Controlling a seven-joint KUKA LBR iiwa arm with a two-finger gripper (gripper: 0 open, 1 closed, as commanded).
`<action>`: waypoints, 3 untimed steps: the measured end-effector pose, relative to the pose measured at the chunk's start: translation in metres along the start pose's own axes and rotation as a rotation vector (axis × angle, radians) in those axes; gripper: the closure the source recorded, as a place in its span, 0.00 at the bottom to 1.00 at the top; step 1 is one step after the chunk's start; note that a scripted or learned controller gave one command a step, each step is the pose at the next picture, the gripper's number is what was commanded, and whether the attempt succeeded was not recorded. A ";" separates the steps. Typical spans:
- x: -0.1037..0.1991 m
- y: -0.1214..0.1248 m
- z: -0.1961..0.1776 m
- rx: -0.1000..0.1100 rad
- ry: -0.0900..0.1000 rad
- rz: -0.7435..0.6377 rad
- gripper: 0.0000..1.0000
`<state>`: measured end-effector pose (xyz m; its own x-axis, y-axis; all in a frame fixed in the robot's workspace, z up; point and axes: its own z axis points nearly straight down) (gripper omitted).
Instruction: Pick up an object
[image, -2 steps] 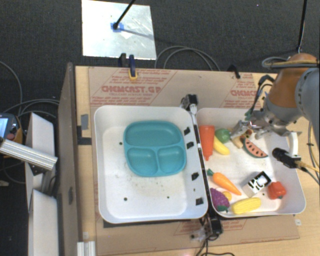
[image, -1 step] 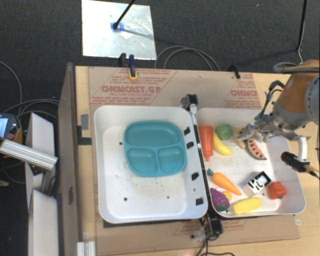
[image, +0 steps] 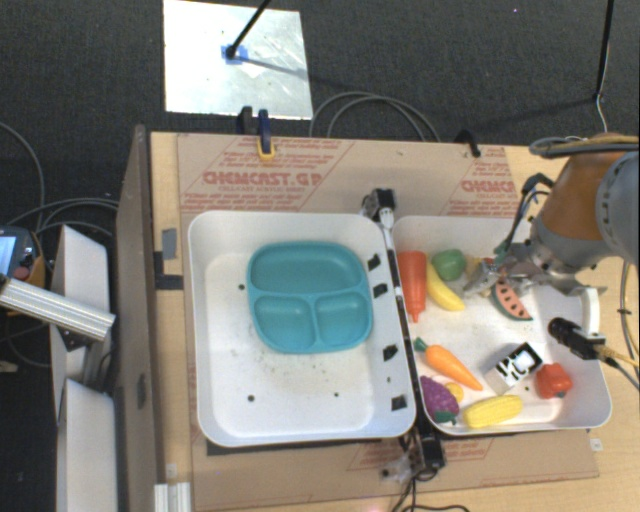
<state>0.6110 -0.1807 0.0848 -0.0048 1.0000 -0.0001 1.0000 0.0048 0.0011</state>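
Cardboard-lined bench (image: 300, 170); dark carpet (image: 80, 70)

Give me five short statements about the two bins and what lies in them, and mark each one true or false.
1. The teal divided tray lies in the left bin. True.
2. The purple grapes lie in the left bin. False: they lie in the right bin, near its front left corner.
3. The watermelon slice lies close to the gripper. True.
4. The corn cob rests on the teal divided tray. False: it lies on the floor of the right bin, near the front wall.
5. The two carrots lie apart, the large carrot farther back than the small carrot. True.
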 end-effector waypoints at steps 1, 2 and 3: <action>-0.001 0.002 -0.011 -0.005 -0.001 0.000 1.00; 0.000 -0.030 -0.110 -0.007 -0.002 0.004 1.00; 0.061 0.012 -0.092 -0.003 0.002 -0.006 1.00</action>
<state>0.6224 -0.1194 0.1769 -0.0112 0.9999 0.0020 0.9999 0.0112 0.0041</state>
